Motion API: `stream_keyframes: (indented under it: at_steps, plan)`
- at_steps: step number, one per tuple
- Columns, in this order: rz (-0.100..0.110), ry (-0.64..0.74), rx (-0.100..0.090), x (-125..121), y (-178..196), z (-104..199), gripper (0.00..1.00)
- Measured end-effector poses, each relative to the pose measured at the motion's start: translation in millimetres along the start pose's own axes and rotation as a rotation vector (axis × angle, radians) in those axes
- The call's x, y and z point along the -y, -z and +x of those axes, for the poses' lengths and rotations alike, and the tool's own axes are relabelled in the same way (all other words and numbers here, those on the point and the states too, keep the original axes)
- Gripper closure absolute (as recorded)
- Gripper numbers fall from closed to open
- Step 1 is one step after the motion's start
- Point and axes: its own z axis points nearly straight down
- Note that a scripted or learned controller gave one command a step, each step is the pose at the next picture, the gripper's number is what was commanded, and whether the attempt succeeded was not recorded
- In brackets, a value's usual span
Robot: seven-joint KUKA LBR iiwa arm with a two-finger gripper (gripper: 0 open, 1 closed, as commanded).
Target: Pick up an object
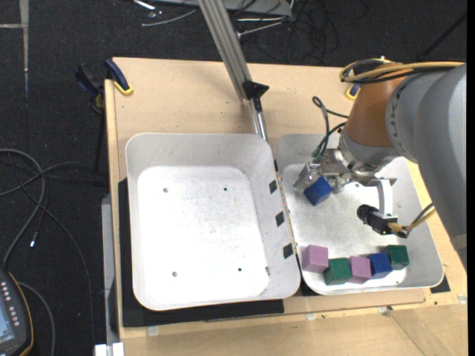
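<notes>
Along the near rim of the right bin (423, 277) sits a row of cubes: a pink cube (316, 257), a green cube (338, 271), a second pink one (361, 267), a small blue one (380, 262) and a dark green one (398, 255), packed side by side and touching. Left of them lies the left bin (148, 162), its floor speckled with a few dark dots. Farther back, over the right bin's upper half, the arm (430, 117) comes in from the right, its grey body bending down past the orange band (369, 117) to the wrist. From there the gripper (318, 184) points left and downward, toward the wall between the bins. A blue cube (319, 191) sits tilted between its fingers, gripped on either side and well apart from the row. A black fitting with cabling hangs off the wrist on the near side. Beyond the bins, a metal rail (226, 43) slants across the bench (185, 102).
</notes>
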Motion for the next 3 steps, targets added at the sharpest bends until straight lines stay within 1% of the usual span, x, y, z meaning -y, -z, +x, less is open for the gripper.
stream_keyframes:
  at_steps: [1, 2, 3]
  plan:
    - [0.003, -0.003, 0.001, 2, 0, -2, 0.0]
    - [0.001, -0.002, 0.001, 1, 10, -1, 1.0]
    - [-0.005, -0.001, 0.001, 2, 105, 13, 1.0]
